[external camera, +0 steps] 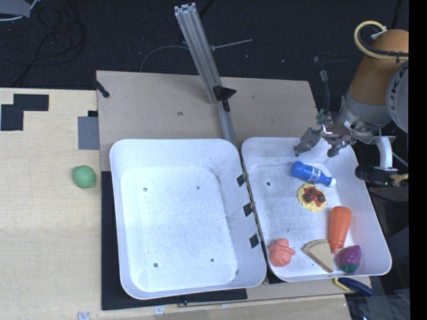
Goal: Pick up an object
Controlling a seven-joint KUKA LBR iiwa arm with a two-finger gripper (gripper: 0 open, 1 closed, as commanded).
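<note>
We found the blue bottle [311, 173] lying on its side in the upper part of the right bin [280, 199], right of frame centre. The gripper [323, 141] hung just above it at the bin's far rim, fingers spread wide, holding nothing. Below the bottle we noted a yellow-red toy [312, 197], a carrot [339, 227], a purple piece [349, 258], a bread slice [319, 253] and a pink toy [281, 253]. A green ball [84, 177] sat on the bench at far left.
</note>
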